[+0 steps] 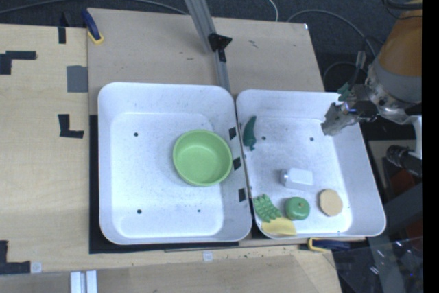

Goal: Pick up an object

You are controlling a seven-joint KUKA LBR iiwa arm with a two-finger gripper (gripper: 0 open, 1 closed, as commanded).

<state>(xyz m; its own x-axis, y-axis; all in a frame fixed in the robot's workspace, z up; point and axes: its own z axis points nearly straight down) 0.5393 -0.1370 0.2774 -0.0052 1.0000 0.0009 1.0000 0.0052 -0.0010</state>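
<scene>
Two white bins side by side | left bin point(123, 113): green bowl point(202, 158), well left of pincer | right bin point(363, 195): dark green piece point(250, 132) left of pincer; white block point(297, 178), green ball point(297, 208), tan disc point(330, 202) below it | pincer point(336, 121) over right bin's upper right edge, holds nothing, opening cannot be told

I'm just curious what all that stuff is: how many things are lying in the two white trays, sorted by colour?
Green: 4 – bowl, dark pepper-like piece, round fruit, leafy piece
White: 1 – small block
Tan: 1 – round disc
Yellow: 1 – flat piece
Total: 7
</scene>
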